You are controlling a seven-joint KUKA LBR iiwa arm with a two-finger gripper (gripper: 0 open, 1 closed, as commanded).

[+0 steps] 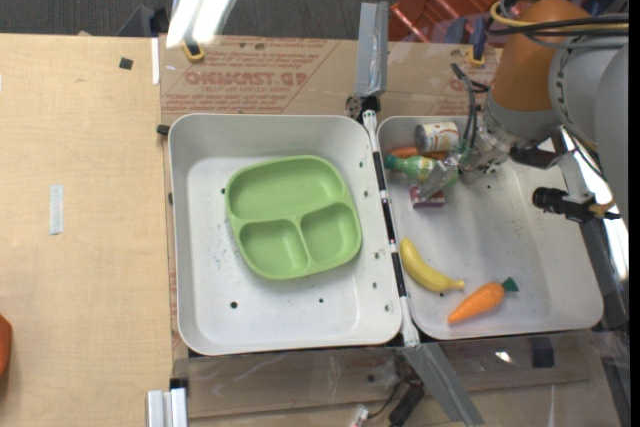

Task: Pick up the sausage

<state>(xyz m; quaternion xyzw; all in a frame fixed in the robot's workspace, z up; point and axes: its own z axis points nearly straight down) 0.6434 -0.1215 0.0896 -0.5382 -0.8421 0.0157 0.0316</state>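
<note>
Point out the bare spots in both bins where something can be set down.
Left bin: a bare strip all around the green plate, widest along the near edge. Right bin: bare floor in the middle, between the banana, the carrot and the far corner. That corner is crowded: can, sausage, small packets, gripper.

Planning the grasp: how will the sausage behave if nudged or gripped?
The sausage looks rounded and smooth, so it may roll or slip. It lies close to the green item and the right bin's wall, so a push would likely jam it.
</note>
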